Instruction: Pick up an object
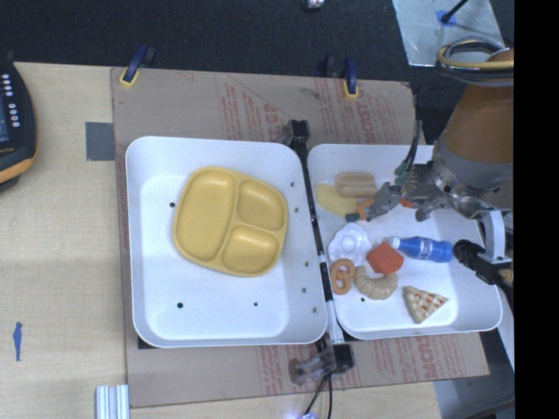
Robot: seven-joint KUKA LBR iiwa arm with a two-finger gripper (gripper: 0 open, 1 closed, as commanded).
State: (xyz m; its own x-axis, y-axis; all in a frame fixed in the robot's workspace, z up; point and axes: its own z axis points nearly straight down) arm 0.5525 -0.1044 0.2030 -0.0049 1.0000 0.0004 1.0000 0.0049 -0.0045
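Brown cardboard (262, 112), clamped to a pale wooden bench (61, 260), is carrying 2 shallow white bins side by side. Seen from the camera view, the left bin (148, 312) is holding a yellow divided plate (231, 221), while the right bin (476, 321) is crowded with toy food: a bread roll (355, 184), a yellow piece (333, 199), a white item (351, 238), a red block (384, 257), a blue bottle (423, 249), a pretzel (341, 276), a croissant (376, 285) and a pizza slice (424, 304).

The gripper (382, 203) is hanging over the right bin's upper part, just beside the bread roll and yellow piece, and nothing is sitting between its fingers. They are perhaps slightly parted, but dark metal is blurring together, so their state cannot be told.

To do this step well, the arm should be choosing 1 isolated target, such as the roll, centring over it and descending straight. The arm's bulk is cutting off the bin's upper right corner.
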